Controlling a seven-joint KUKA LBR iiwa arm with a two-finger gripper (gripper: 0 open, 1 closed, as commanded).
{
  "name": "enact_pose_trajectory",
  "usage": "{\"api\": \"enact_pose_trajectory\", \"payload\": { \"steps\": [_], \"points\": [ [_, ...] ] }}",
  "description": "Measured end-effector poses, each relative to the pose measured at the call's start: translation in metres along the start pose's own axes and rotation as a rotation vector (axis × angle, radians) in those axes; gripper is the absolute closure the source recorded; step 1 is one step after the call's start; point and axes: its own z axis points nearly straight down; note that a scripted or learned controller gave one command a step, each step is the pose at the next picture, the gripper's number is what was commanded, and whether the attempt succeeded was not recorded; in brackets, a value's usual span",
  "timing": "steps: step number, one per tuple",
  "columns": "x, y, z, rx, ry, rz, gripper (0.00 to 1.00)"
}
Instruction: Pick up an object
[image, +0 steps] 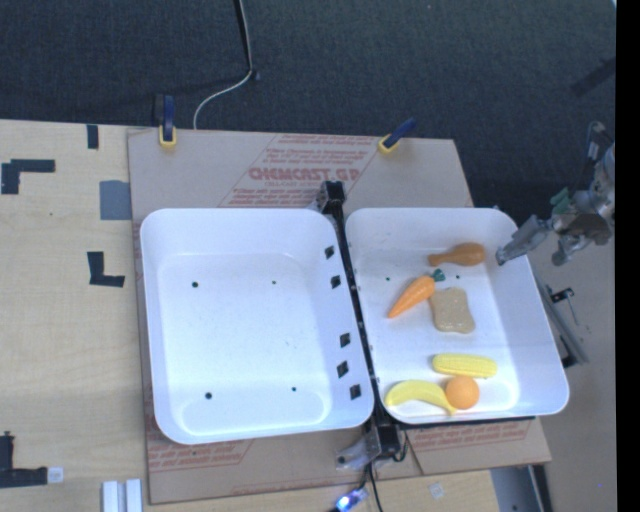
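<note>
The right bin (520, 330) holds several toy foods. A tan drumstick (458, 256) lies at its back, with an orange carrot (412, 296) and a beige bread slice (452, 311) in front of it. Near the bin's front are a yellow corn cob (464, 366), a banana (417, 395) and an orange ball (461, 392). My gripper (528, 257) hangs over the right bin's back right rim, to the right of the drumstick. It is open, with nothing between its fingers.
The left bin (240, 320) sits beside the right one, with a black clip strip (345, 330) along the shared wall. Both rest on a cardboard sheet (300, 170) clamped at the back. A cable (235, 85) trails behind.
</note>
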Motion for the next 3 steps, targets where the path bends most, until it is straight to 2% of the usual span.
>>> {"api": "enact_pose_trajectory", "payload": {
  "steps": [1, 2, 3],
  "points": [
    [0.023, 0.045, 0.112, 0.005, 0.002, -0.003, 0.0],
    [0.047, 0.091, 0.158, 0.001, 0.001, -0.004, 0.0],
    [0.118, 0.054, 0.201, 0.002, 0.001, -0.004, 0.0]
  ]
}}
